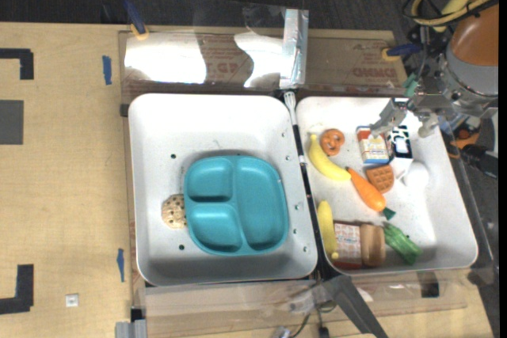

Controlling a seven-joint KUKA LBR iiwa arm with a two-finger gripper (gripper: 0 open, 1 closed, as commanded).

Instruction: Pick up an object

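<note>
My gripper (409, 121) hangs over the back right corner of the right bin (451, 210), its two fingers spread open with nothing between them. Just under and in front of it lie a small orange-and-white carton (372, 146) and a black-and-white packet (402, 141). Further into the bin are a banana (325, 159), an orange pretzel-like piece (333, 138), a waffle (381, 176), a carrot (365, 187) and a white lump (417, 174). Along the front lie a yellow piece (325, 225), a brown labelled roll (360, 242) and a green vegetable (402, 244).
The left bin (158, 123) holds a teal divided plate (236, 202) and a cookie (173, 210) at its left side. A clear panel with a foil strip (294, 47) stands behind the bins. Cables and the arm's body (475, 51) crowd the upper right.
</note>
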